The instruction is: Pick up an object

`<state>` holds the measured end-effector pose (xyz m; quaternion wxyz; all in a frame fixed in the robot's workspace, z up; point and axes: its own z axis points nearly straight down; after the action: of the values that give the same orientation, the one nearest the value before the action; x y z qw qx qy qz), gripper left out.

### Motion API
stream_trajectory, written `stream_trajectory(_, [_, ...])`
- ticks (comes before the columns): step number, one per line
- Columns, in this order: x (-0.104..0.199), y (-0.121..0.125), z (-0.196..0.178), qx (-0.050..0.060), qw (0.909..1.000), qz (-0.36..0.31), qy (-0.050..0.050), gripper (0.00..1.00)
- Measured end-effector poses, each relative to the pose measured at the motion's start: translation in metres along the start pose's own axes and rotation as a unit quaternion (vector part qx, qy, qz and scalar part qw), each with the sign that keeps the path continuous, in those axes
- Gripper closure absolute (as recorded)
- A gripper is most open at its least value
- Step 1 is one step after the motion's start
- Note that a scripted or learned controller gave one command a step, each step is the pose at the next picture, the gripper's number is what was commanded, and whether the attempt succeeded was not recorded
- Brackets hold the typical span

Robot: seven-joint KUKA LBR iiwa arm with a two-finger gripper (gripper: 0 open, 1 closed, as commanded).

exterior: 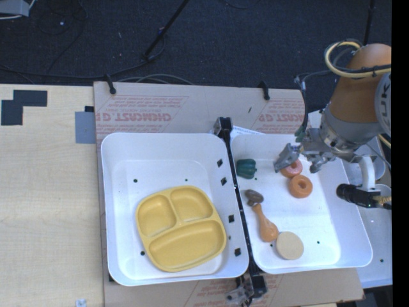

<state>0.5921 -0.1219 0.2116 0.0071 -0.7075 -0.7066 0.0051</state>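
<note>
My arm: it enters from 3 o'clock, the orange band above the wrist.
My gripper [301, 160]: fingers spread apart, holding nothing, poised over the right bin [358, 248] at its 1 o'clock corner.
Pink ring [293, 169]: directly beneath my fingers, between them.
Orange doughnut [300, 186]: touching the pink ring at its 5 o'clock.
Green pepper [246, 167]: at 9 o'clock of my gripper, near the divider.
Wooden-handled tool [262, 216] and tan disc [289, 245]: toward 6 o'clock.
Left bin [121, 171]: holds a yellow sectioned tray [181, 228].
</note>
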Motion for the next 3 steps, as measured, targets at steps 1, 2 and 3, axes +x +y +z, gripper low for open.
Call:
stream_trajectory(1, [0.000,0.003,-0.008,-0.007,1.0000,-0.001,-0.001,0.00])
stream_trajectory(2, [-0.009,-0.001,0.048,-0.004,1.0000,0.000,-0.001,0.00])
stream_trajectory(3, [-0.014,-0.006,0.094,-0.005,1.0000,0.000,-0.001,0.00])
